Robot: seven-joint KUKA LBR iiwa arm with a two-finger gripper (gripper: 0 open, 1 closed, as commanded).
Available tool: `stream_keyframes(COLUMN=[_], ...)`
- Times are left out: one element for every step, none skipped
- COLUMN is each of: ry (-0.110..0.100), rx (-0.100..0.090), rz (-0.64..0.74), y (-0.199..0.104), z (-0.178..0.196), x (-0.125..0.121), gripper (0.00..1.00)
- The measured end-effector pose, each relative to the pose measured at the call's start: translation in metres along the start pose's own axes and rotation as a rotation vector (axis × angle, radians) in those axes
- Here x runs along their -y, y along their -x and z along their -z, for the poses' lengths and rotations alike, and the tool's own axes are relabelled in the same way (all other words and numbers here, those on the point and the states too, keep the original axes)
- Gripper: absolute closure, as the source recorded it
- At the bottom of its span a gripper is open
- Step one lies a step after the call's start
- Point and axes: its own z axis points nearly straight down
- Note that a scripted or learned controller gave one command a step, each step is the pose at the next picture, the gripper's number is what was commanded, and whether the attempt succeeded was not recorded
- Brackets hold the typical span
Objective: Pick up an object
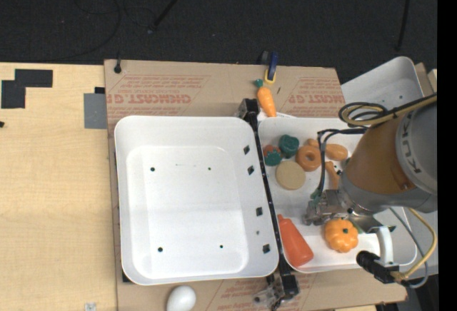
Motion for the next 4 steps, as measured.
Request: stream_keyframes(ry=[0.006,0.007,0.011,0.016], rx=[0.0,-0.001,-0.003,-0.003], rz=[0.006,0.01,0.011,0.006], y=[-0.027,-0.101,-0.184,-0.213], z=[0.05,0.105,0.218,0.371], x=[-0.065,-0.136,-0.147,-0.146], gripper=[1.0,1.0,1.0,1.0])
